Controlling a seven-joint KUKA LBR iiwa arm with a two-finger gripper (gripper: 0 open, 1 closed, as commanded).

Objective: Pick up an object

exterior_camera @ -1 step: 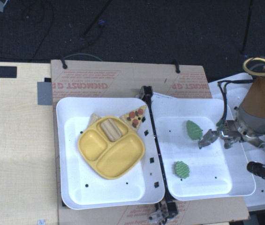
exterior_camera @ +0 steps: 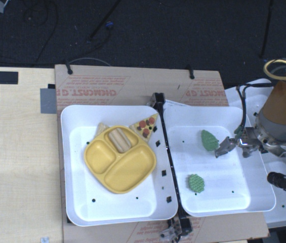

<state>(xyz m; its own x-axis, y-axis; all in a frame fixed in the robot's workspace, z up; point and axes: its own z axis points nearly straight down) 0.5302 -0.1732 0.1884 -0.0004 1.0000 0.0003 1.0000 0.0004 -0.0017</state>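
1. Two green pieces lie in the right bin (exterior_camera: 256, 199), and you meet the nearer one first: a round, bumpy green piece (exterior_camera: 196, 183) on the bin floor toward its front, well apart from the arm.
2. You find the leaf-shaped green piece (exterior_camera: 209, 139) farther back in that bin, lying flat on the white floor.
3. Your hand (exterior_camera: 226, 147) sits just to the right of that leaf-shaped piece, low over the bin floor. One dark finger (exterior_camera: 223, 148) points left toward the piece with a small gap between them. You cannot tell from this angle how far the hand is spread, and nothing shows between its fingers.
4. Behind the hand, your grey arm (exterior_camera: 273, 128) with its orange band reaches in from the right over the bin's right wall.
5. Look across to the left bin (exterior_camera: 77, 206): a yellow divided plate (exterior_camera: 127, 171) lies in its middle, tilted at a diagonal, with a tan ridged item (exterior_camera: 118, 138) resting in its upper compartment.
6. Just past the plate's far edge, a pizza slice toy (exterior_camera: 147, 126) lies near the bin's back right corner.
7. Both bins rest on a cardboard sheet (exterior_camera: 132, 87) laid on the pale wooden desk (exterior_camera: 16, 161).
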